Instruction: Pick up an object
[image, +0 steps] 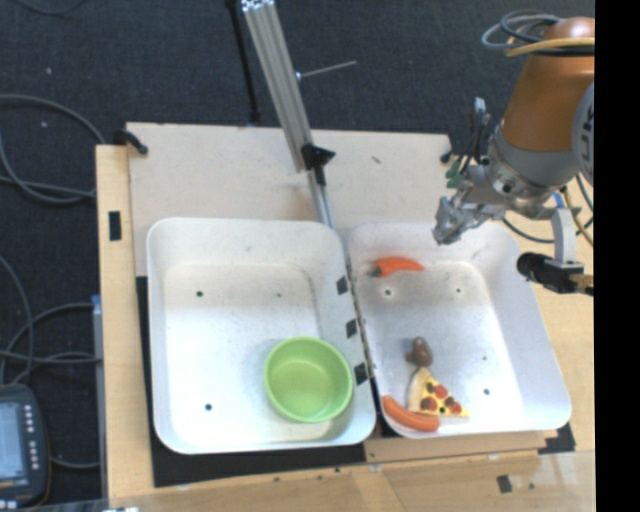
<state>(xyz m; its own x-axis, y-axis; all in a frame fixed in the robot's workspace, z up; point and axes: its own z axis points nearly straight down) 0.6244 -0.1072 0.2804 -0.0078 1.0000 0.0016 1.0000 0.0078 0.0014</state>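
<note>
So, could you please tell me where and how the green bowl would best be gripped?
Probably by its rim: the green bowl sits upright and open in the left bin, so the hand could descend from above, one finger inside. The bowl's far-left rim looks freest; its near-right side lies close to the bin's wall.

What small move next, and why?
Probably shift the gripper toward the view's left and lower it over the orange carrot. It hangs above the right bin's far rim with nothing seen between its fingers, and the carrot is the nearest object.
</note>
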